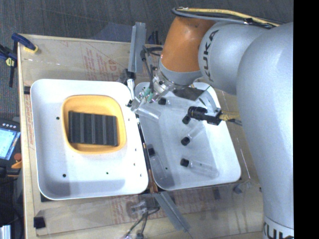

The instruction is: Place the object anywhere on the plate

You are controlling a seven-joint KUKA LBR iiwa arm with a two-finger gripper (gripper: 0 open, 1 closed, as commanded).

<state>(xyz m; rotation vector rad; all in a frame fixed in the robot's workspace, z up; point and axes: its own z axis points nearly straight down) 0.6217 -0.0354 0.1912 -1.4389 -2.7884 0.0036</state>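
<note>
I see a squarish yellow plate (93, 105) with a dark ribbed centre in the left bin (45, 133). Clear black-capped tubes (199, 166) lie in the right bin (227, 153). The gripper (144, 96) is at its far-left corner; can't tell its grip.

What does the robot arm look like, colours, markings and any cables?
The arm is bulky, rounded and silver-grey, with an orange band above the wrist and dark KUKA lettering on its side. A yellow and black cable runs along its top.

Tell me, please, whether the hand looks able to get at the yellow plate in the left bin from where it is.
Probably yes: the yellow plate lies open from above, and the hand hangs near the bins' shared edge.
</note>
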